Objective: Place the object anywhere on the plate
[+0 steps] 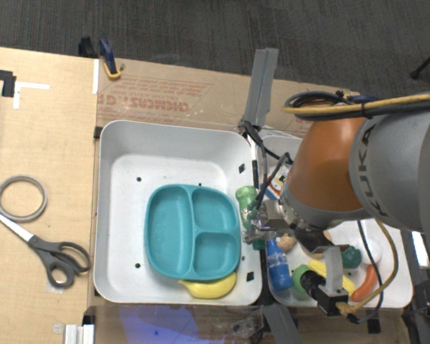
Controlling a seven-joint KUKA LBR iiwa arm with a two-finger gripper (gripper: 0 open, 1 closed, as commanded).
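Observation:
A teal plate (192, 232) with three compartments lies in the left bin (124, 174). A yellow banana-shaped object (210, 286) rests against the plate's near edge, partly tucked under it. My gripper (254, 223) hangs over the divide between the two bins, just right of the plate's right rim. A small green object (244, 196) sits right by the gripper's upper side; whether it is held is unclear. The grey arm with its orange band (328, 171) hides much of the right bin.
The right bin (392, 298) holds a blue bottle (277, 268), a yellow piece (312, 280), an orange carrot-like piece (366, 285) and a teal piece (351, 256). Scissors (48, 250) and a tape roll (21, 196) lie on the bench to the left.

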